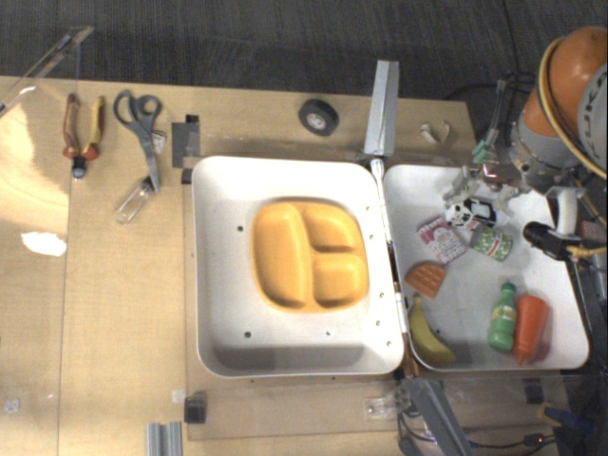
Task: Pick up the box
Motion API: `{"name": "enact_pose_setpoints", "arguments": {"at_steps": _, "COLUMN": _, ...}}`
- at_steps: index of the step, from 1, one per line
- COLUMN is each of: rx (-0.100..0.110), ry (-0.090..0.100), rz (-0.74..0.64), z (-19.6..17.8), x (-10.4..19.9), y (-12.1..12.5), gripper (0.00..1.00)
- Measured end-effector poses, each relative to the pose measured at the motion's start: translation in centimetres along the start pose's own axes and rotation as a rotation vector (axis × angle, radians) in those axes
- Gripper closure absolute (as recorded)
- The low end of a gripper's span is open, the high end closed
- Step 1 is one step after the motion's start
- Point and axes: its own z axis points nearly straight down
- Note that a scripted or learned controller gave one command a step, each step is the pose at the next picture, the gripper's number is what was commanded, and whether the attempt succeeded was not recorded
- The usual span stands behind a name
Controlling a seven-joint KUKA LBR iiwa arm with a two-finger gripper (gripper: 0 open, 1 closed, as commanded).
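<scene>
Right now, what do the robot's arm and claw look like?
The arm is grey and rounded, with a bulging orange band above the wrist. The claw is a small cluster of silvery metal and dark parts, too small to make out further.

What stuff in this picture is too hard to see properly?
All in the camera view:
- The printing on the box is too small to read.
- The black-and-white thing just above it is too small and blurred to name.
- The label on the green can is too small to read.
- The robot arm is cut off by the picture's right edge.
</scene>
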Motion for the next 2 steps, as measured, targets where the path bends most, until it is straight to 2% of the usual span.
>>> {"name": "enact_pose_setpoints", "arguments": {"at_steps": 1, "rx": -0.025, "ry": -0.005, "rz": -0.006, "z": 7.6, "x": 5.9, "y": -3.4, "gripper": 0.00}}
{"name": "enact_pose_setpoints", "arguments": {"at_steps": 2, "rx": -0.041, "ry": -0.008, "rz": -0.008, "z": 6.1, "x": 5.8, "y": -2.9, "gripper": 1.00}}
